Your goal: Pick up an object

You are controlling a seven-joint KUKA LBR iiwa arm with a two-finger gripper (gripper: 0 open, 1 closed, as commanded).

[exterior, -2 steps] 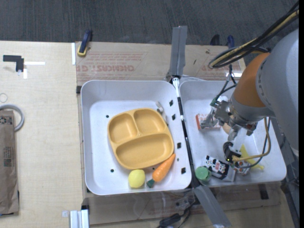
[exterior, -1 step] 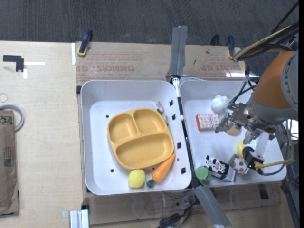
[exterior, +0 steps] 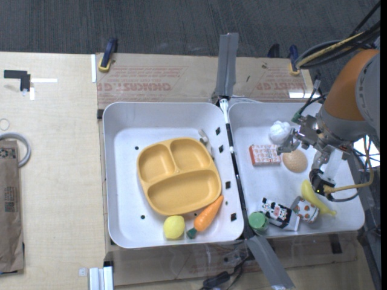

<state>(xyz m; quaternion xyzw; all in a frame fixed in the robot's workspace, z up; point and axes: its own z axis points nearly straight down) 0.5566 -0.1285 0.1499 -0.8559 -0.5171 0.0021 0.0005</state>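
Observation:
My gripper [exterior: 294, 139] hangs over the right bin [exterior: 357, 222], at the end of the grey arm with the orange band. It is just right of a white crumpled object [exterior: 279, 130] and just above a tan round bun [exterior: 295, 162]. A red and white box [exterior: 264, 155] lies to its left. Nearer the front are a banana [exterior: 315, 199], a small carton with a red spot [exterior: 306, 210], a cow-patterned carton [exterior: 277, 214] and a green cup [exterior: 258, 221]. I see nothing held.
The left bin [exterior: 115, 162] holds a yellow divided plate [exterior: 179, 176], a lemon [exterior: 173, 227] and a carrot [exterior: 208, 213]. A grey divider [exterior: 228, 71] stands between the bins at the back. Cables trail at the right of the arm.

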